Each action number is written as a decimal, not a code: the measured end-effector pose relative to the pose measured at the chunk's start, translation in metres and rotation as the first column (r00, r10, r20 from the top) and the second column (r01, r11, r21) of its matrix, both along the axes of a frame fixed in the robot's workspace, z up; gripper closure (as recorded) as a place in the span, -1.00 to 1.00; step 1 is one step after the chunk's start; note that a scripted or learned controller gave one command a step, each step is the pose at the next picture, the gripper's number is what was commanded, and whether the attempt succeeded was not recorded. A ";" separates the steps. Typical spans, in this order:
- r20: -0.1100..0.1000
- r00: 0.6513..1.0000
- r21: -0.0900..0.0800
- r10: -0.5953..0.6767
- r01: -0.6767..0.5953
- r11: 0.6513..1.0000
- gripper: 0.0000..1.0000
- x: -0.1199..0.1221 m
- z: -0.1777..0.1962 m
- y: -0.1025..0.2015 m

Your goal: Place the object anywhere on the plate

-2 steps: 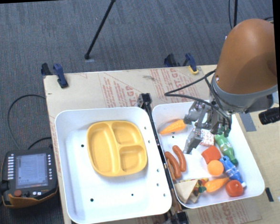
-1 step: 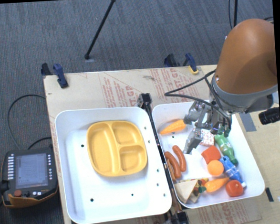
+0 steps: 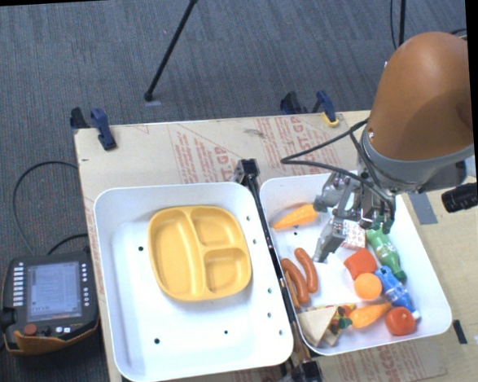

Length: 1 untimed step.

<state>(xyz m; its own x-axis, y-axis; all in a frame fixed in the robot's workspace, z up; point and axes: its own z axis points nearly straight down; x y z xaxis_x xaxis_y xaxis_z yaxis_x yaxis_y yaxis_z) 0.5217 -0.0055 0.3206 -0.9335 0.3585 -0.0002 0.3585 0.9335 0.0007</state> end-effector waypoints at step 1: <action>0.000 1.000 0.000 0.000 0.000 1.000 -1.00 0.000 0.000 0.000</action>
